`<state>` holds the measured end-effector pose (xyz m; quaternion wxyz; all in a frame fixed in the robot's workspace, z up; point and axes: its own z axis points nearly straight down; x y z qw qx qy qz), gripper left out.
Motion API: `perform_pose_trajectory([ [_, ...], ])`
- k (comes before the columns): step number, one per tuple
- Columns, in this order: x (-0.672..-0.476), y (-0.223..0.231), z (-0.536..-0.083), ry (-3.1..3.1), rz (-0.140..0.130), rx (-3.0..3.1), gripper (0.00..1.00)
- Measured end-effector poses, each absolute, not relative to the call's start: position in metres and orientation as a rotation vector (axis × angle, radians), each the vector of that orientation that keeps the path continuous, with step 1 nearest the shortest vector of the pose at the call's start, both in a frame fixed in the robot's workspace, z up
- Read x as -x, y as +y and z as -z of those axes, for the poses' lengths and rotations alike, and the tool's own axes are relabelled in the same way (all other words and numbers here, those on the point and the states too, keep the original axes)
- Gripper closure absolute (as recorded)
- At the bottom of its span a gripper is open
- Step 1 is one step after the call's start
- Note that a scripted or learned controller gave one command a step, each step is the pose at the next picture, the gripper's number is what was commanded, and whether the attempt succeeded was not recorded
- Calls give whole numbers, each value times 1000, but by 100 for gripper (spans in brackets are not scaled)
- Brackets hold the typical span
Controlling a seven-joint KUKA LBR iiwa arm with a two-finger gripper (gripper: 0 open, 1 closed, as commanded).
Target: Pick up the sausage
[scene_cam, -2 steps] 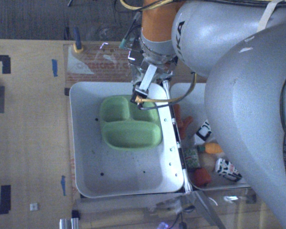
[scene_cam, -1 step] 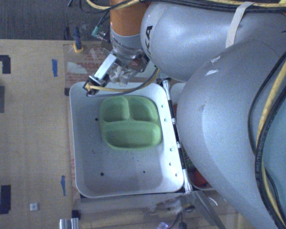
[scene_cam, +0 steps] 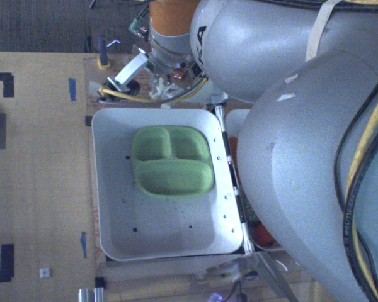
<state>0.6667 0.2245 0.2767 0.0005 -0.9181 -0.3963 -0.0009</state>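
Hovering: gripper [scene_cam: 162, 87] beyond left bin's [scene_cam: 107, 187] far rim
Claw: state cannot tell
Bin: green tray [scene_cam: 172, 161]
Progress: sausage not grasped; pick remains

The arm [scene_cam: 302, 137] hides most of the right bin [scene_cam: 234, 121].

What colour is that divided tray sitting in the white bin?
Pale green; the divided tray shows plainly in the camera view, inside the left white bin.
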Motion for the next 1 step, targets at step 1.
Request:
perform_pose_trajectory([
  [1,-662,224,-268,-919,2,3003,100],
])
